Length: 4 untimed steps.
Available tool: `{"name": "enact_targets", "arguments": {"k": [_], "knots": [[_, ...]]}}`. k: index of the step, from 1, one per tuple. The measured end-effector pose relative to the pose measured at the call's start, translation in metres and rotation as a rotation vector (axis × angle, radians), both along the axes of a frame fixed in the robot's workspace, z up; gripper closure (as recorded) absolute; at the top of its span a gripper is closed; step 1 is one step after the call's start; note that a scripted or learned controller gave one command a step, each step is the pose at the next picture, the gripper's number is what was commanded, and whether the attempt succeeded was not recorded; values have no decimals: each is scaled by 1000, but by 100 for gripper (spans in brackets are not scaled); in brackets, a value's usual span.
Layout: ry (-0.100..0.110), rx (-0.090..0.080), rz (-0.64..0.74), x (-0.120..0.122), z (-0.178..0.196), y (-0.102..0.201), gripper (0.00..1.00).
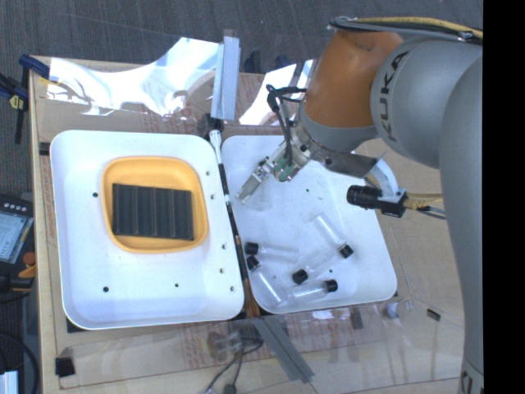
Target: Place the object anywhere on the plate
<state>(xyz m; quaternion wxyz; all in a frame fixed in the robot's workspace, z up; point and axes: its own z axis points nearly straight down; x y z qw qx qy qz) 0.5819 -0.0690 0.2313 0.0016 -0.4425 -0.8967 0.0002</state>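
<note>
From my seat, nearest the camera in the right bin [373,273] lie the clear vials [316,273] with black caps, bunched along its front edge, some touching. Those are my objects, and they will roll or slip off a finger if pinched off-centre, being see-through and crowded. Further back the gripper [261,176] hangs over the bin's far-left part, near the divider; I cannot tell how its jaws stand, and I see nothing held. The yellow plate [152,175] sits in the left bin [78,220], so a weak grasp could drop crossing the rims.
</note>
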Motion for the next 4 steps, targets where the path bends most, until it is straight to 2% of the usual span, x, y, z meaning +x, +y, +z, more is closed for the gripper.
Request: {"name": "enact_targets", "arguments": {"k": [1,2,3,4], "knots": [[0,0,313,5,-14,-16,0],[-4,-1,597,15,4,32,0],[-3,0,850,12,-2,26,0],[-7,-1,1084,40,-18,43,0]]}}
